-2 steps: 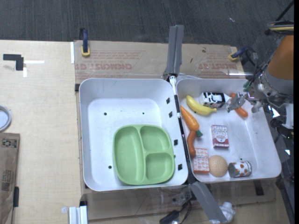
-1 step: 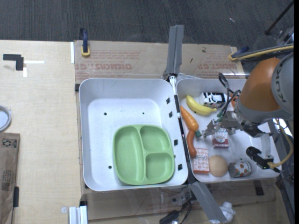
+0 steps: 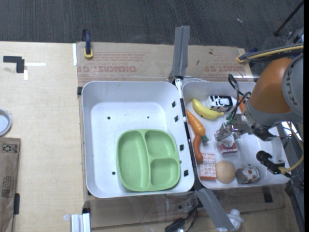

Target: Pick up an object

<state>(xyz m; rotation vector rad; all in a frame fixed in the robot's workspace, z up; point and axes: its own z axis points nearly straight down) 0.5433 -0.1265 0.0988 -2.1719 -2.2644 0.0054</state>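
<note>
My gripper (image 3: pixel 226 133) hangs low in the right bin (image 3: pixel 270 180), just above a small red-and-white packet (image 3: pixel 230 148). A yellow banana (image 3: pixel 206 110) lies at the back of that bin beside a black-and-white object (image 3: pixel 220 101). Two orange carrots (image 3: pixel 196 123) (image 3: pixel 197 149) run along the bin's left wall. Near the front sit a red-patterned box (image 3: pixel 207 166), a tan egg-shaped ball (image 3: pixel 225 171) and a small can (image 3: pixel 247 175). Nothing shows between the fingers.
The left bin (image 3: pixel 96 105) holds a green divided plate (image 3: pixel 147 160). A grey divider post (image 3: pixel 181 52) stands between the bins at the back. The arm's orange band (image 3: pixel 273 88) and cables overhang the right bin's right side.
</note>
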